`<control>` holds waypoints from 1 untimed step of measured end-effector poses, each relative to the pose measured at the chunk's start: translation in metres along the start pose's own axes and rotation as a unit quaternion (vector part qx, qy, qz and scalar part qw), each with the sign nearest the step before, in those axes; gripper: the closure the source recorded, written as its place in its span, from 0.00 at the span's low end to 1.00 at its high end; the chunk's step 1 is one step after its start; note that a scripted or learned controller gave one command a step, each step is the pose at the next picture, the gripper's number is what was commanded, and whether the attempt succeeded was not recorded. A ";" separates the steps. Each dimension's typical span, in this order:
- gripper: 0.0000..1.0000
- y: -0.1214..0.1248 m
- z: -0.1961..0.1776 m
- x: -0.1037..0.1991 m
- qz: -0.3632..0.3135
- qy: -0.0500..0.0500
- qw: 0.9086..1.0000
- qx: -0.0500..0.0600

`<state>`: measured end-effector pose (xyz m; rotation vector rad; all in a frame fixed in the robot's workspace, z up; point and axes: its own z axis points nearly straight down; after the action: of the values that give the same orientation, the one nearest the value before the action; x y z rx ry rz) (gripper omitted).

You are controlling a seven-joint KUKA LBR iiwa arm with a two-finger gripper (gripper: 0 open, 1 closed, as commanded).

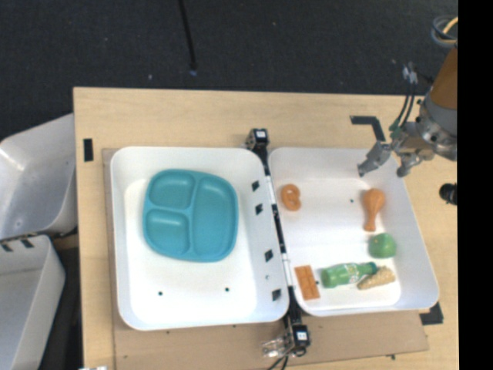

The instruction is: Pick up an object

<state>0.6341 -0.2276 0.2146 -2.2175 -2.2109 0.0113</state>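
the arm (pixel 441 106) comes in from the right, over the far right corner of the right bin (pixel 331 183). its end effector (pixel 383 159) hangs above that corner with its two fingers spread apart, one finger (pixel 370 160) pointing left and down, the other finger (pixel 407 163) on the right. nothing sits between them.

the right bin holds the loose things. an orange drumstick toy (pixel 373 206) lies just near of the end effector, apart from it, its thin end pointing toward the near side. a small orange round piece (pixel 290 197) lies by the bin's left wall, well apart from the drumstick. near of the drumstick sits a green round toy (pixel 381 246). along the near side, a green bottle (pixel 347 274) lies on its side; a tan bumpy piece (pixel 377 279) lies against its right end, and an orange flat block (pixel 306 281) lies just left of it, by the bin's left wall.

the left bin (pixel 131 284) holds a blue divided plate (pixel 190 215), set a little toward the far side. both bins sit side by side on the wooden worktop (pixel 169 114), touching along their middle edge.
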 end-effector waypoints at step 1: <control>0.00 0.003 -0.010 0.001 -0.002 -0.001 1.000 -0.007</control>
<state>0.6371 -0.2270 0.2242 -2.2227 -2.2234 -0.0017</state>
